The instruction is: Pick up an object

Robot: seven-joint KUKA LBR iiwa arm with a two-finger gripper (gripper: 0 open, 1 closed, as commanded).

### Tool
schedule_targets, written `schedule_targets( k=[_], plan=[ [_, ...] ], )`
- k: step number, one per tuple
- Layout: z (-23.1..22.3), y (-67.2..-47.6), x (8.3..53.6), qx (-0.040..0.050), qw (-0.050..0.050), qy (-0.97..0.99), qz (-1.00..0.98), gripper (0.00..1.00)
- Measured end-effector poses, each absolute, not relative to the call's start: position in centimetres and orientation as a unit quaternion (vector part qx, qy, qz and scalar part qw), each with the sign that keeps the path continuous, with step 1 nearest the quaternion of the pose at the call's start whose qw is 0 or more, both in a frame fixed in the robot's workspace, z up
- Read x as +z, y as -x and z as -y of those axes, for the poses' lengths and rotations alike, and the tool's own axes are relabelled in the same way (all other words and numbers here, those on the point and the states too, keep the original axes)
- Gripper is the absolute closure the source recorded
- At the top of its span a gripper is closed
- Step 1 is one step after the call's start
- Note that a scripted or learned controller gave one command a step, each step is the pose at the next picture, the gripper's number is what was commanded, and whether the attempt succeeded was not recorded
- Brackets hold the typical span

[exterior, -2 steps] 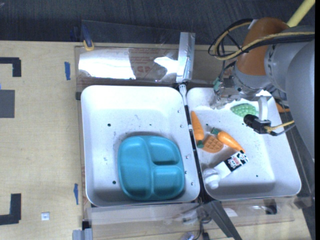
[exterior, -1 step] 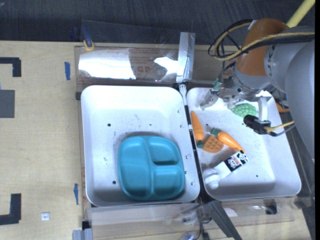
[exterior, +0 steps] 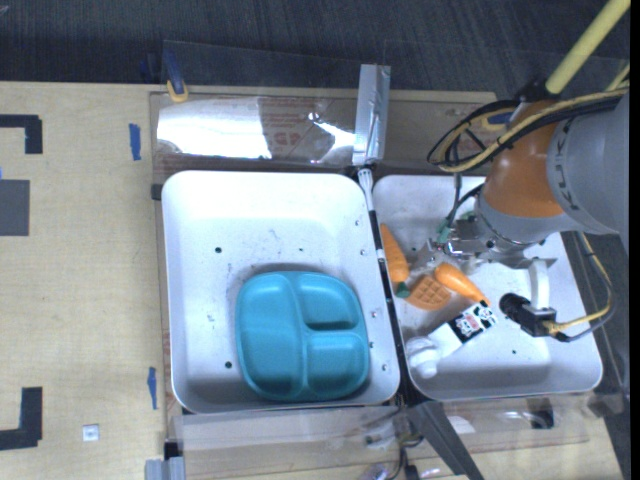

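Overhead slanted view of a wooden counter (exterior: 80, 268) bearing two shallow white bins side by side.

Left bin (exterior: 200, 208): a teal divided plate (exterior: 300, 333) with three compartments, lying flat near the front wall, apart from the side walls.

Right bin (exterior: 570, 363): a small cluster of things toward its left half.
- Against the wall shared with the left bin, a slim orange carrot-shaped toy (exterior: 395, 256), lying lengthwise along that wall.
- Just right of it, an orange waffle-textured wedge (exterior: 430, 291), touching or nearly touching a smooth orange piece (exterior: 463, 281) at its upper right.
- Below these, a small black-and-white box (exterior: 471, 321), tilted.
- In the front left corner, a white rounded item (exterior: 421, 355), too pale against the bin to identify.

Reaching in from the right, the grey arm (exterior: 595, 168) with its orange band (exterior: 520, 183), wrapped in loose yellow and black cables. Below the wrist, the gripper (exterior: 452, 251), pointing down into the right bin just above the orange cluster, close to the smooth orange piece. Released or clenched: impossible to tell from this angle, the tip being a blur of metal and wire. Nothing visibly lifted off the bin floor.

Behind both bins, a crumpled clear plastic sheet (exterior: 260, 133).
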State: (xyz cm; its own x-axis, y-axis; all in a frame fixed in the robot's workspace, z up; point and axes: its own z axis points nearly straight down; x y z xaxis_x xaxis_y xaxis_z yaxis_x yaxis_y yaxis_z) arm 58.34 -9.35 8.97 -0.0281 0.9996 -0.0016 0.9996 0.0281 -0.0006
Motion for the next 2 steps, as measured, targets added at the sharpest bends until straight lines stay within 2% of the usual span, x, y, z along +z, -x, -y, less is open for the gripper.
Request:
schedule_targets(
  k=[1, 2],
  plan=[
    [9.3, -58.5, 10.0, 0.0008, 0.001, -0.698, -0.716, 1.00],
    [15.4, -53.3, 8.7, 0.0001, 0.002, -0.650, -0.760, 1.00]
  ],
)
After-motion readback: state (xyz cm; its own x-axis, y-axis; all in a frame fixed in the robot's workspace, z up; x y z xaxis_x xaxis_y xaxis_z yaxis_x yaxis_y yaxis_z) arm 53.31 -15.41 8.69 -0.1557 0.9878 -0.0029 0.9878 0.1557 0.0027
